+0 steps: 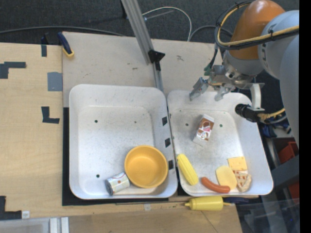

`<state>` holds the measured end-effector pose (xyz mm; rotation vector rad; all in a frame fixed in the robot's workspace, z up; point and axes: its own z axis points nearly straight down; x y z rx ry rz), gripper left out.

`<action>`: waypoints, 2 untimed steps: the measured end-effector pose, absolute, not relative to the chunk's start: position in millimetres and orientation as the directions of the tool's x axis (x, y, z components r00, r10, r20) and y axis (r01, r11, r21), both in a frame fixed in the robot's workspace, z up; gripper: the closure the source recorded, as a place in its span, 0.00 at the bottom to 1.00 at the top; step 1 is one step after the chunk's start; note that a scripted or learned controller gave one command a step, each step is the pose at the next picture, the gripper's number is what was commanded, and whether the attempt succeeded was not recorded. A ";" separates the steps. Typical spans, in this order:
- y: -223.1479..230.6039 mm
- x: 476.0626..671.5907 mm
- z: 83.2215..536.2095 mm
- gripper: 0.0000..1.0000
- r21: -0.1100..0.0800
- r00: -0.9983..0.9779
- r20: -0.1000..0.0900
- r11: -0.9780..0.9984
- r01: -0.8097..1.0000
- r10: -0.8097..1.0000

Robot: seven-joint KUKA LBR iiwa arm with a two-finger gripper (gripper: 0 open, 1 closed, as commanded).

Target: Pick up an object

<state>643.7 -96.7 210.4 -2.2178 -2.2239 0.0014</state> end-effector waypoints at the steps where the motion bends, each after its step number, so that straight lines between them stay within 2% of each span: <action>1: -96.7 643.7 210.4 0.00 -0.001 -0.003 0.000 0.003 1.000 1.000; 2: -97.8 638.0 146.1 0.00 -0.008 -0.001 -0.001 0.001 1.000 1.000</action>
